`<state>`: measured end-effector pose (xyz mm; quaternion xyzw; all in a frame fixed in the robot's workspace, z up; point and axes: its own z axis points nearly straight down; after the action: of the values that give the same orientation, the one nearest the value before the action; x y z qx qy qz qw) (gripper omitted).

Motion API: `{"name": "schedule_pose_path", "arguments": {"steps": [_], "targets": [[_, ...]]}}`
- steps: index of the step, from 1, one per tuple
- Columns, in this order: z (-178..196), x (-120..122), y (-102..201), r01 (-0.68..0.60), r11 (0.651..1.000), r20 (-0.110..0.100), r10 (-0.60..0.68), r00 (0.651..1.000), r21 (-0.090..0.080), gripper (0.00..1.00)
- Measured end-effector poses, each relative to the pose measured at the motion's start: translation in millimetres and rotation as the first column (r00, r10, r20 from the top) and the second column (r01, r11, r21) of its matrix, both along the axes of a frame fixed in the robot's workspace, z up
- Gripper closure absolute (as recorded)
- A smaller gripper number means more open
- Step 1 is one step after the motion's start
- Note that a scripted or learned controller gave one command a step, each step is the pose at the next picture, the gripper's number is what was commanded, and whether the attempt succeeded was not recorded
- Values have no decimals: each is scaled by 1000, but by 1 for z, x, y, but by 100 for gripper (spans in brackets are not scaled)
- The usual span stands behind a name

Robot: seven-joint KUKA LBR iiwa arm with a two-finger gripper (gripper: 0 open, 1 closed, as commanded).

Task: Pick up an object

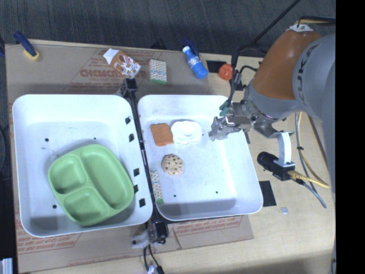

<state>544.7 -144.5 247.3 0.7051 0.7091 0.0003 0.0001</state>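
In the right bin (pixel 228 196) lie three small things: an orange square piece (pixel 162 134), a white round piece (pixel 186 132) beside it, and a speckled tan cookie (pixel 172 164) just below them. My gripper (pixel 218 129) hangs over the right bin's upper right part, a short way right of the white piece and apart from it. Nothing shows between its fingers. The left bin (pixel 34 119) holds a green divided plate (pixel 90 184).
Behind the bins on the cardboard lie a blue bottle (pixel 195 62), an orange ball (pixel 226 71), a small green-white packet (pixel 158 71), a snack wrapper (pixel 121 63) and a blue-yellow clamp (pixel 26 45). Black clips sit along the divide between the bins.
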Motion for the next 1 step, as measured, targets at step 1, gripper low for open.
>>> {"name": "schedule_pose_path", "arguments": {"steps": [1], "targets": [[-9, -43, 18, 1, 1000, -3, -1, 1000, 0, 100]]}}
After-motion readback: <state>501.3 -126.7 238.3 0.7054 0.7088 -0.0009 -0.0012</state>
